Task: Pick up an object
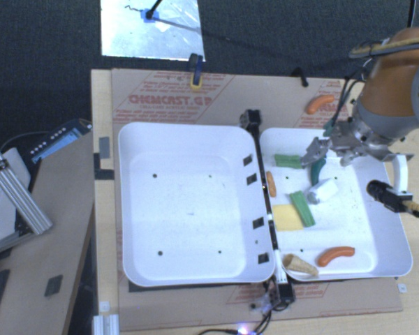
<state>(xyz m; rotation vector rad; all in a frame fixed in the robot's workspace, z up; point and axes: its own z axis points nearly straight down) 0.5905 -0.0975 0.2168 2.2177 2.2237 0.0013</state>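
Observation:
My gripper (320, 160) hangs over the upper middle of the right bin (387, 257), reaching in from the right. Just left of it lies a green block (288, 160). A small teal piece (316, 172) sits right under the gripper, and I cannot tell if it is held. Below that lies a white object (324, 189), then a green stick (302, 209) beside a yellow square (287, 218). An orange sausage (335, 255) and a tan piece (299, 264) rest near the bin's front edge. A small orange piece (271, 184) lies by the left wall.
The left bin (136, 257) stands beside the right one, with black clips along the shared wall (260, 194). Another orange sausage (320, 104) lies on the cardboard behind the right bin. A blue and yellow clamp (195, 72) stands at the back edge.

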